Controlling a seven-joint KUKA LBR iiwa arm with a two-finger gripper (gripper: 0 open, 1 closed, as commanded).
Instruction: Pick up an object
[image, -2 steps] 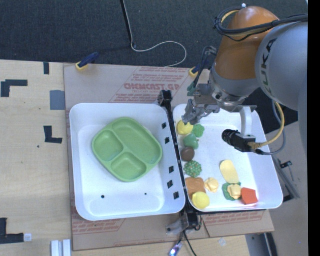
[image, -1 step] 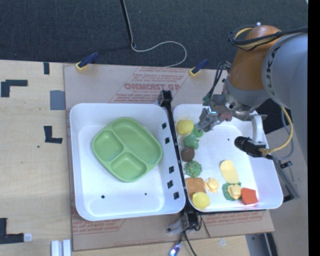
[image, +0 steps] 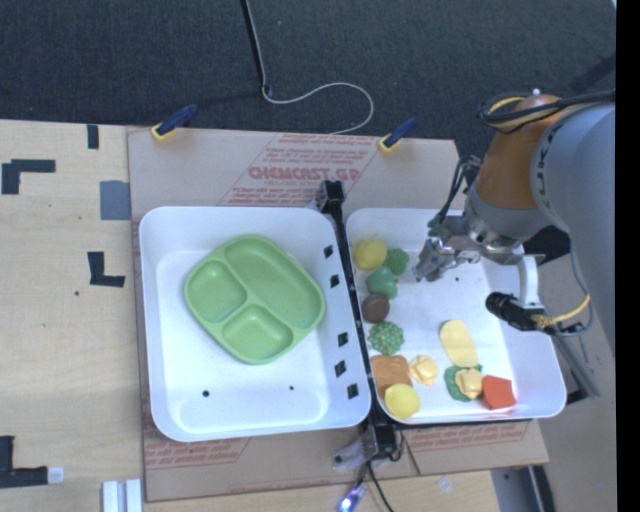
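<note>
The right bin (image: 530, 375) holds several toy foods. A yellow lemon (image: 370, 253), a green piece (image: 397, 262) and a darker green piece (image: 381, 283) lie near its back left. Below them sit a brown ball (image: 376, 308), a broccoli (image: 386, 337), an orange-brown block (image: 390, 370) and a yellow ball (image: 402, 401). A pale yellow piece (image: 458, 342), a small yellow piece (image: 424, 369), a green and yellow piece (image: 464, 382) and a red-orange block (image: 498, 392) lie toward the front right. My gripper (image: 432, 262) hangs over the bin's back middle, just right of the green piece, with nothing visibly between its fingers.
The left bin (image: 165, 300) holds a light green divided plate (image: 255, 297). A black divider (image: 345, 300) runs between the bins. The grey arm (image: 560, 180) with its orange band covers the right bin's back right corner. Cardboard lies under both bins.
</note>
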